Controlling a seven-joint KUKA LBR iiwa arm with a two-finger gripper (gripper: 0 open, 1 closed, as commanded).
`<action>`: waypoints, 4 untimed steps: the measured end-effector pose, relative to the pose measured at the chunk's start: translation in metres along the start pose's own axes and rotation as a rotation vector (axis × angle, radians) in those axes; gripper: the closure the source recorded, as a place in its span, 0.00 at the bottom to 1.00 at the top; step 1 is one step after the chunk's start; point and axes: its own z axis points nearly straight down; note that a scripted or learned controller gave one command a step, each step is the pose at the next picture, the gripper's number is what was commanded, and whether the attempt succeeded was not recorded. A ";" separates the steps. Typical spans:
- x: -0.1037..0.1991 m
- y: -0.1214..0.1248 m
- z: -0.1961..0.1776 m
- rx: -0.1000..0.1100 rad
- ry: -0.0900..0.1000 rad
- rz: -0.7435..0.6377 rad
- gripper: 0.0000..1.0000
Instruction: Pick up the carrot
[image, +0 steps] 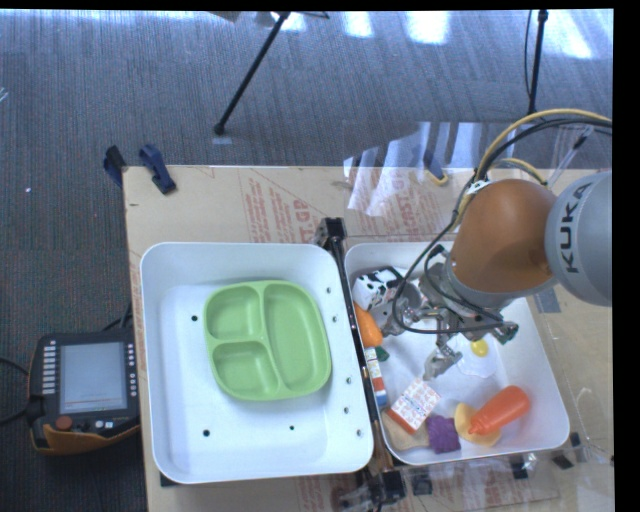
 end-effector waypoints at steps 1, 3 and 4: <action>-0.060 -0.010 -0.103 -0.008 -0.012 0.085 0.00; -0.002 0.017 0.005 -0.017 0.011 0.675 0.00; -0.035 0.072 -0.099 -0.013 0.006 0.984 0.00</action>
